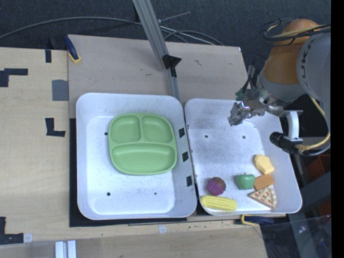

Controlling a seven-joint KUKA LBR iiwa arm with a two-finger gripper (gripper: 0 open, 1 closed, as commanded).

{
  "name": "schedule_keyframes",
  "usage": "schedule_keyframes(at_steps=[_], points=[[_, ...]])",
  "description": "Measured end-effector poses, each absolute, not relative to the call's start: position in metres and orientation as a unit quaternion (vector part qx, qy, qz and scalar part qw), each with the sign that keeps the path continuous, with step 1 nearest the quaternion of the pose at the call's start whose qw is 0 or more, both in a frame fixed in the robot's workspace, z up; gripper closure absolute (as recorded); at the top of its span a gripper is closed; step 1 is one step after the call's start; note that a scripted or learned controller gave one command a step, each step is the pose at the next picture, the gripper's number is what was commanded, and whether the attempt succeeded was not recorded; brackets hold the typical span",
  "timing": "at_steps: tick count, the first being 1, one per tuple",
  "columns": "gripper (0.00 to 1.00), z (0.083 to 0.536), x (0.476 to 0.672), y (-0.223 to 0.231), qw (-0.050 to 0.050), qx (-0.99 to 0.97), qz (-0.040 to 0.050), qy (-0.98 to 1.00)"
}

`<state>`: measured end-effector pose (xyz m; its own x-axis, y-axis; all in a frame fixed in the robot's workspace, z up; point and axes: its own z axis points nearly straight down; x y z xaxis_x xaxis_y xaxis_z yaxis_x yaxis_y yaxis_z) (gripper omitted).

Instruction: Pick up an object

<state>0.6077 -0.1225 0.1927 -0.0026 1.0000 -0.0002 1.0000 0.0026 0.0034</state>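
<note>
knobbly yellow corn cob (219,202), flat pizza wedge (263,197), tool (237,115) spread unclear

Pale wood bench (32,160) carried two shallow white bins side by side, touching. Left bin (91,198) sat over a dark mat (72,171); right bin (226,138) next to it. Black tape marks (51,127) and a grey patch (60,90) lay left of the bins. A blue-and-yellow item, possibly a clamp (72,49), sat at the back edge.
</note>
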Motion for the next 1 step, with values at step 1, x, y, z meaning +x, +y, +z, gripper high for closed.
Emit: schedule_keyframes(at_steps=[1], points=[[1.0,0.2456,0.6083,-0.1221,0.002,0.706,0.0011,0.708]])
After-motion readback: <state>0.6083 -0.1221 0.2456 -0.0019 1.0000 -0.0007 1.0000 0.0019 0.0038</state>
